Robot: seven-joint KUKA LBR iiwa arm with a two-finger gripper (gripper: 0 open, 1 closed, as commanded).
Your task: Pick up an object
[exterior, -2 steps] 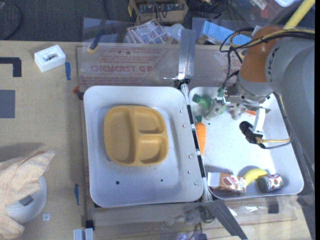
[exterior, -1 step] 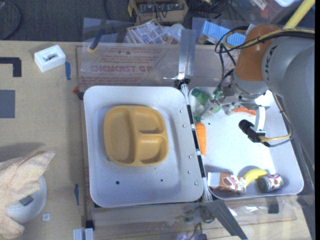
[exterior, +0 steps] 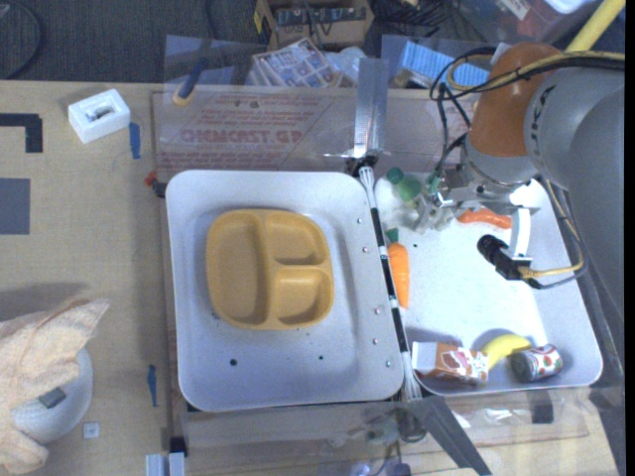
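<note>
My gripper [exterior: 429,209] reaches down into the far left corner of the right bin [exterior: 466,305], under the orange band of the arm. A small green object [exterior: 397,178] lies just left of it by the bin's rim. Behind the gripper, to its right, a red-orange object [exterior: 488,220] lies on the bin floor. An orange carrot [exterior: 398,271] lies along the bin's left wall, below the gripper. At the near edge sit a red and white packet [exterior: 458,361], a yellow banana [exterior: 502,346] and a small can [exterior: 537,363].
The left bin [exterior: 198,355] holds a yellow divided plate [exterior: 268,268]. A metal divider [exterior: 382,266] separates the two bins. A clear plastic sheet [exterior: 248,132] stands behind the left bin. Black cable [exterior: 511,261] hangs from the arm over the right bin.
</note>
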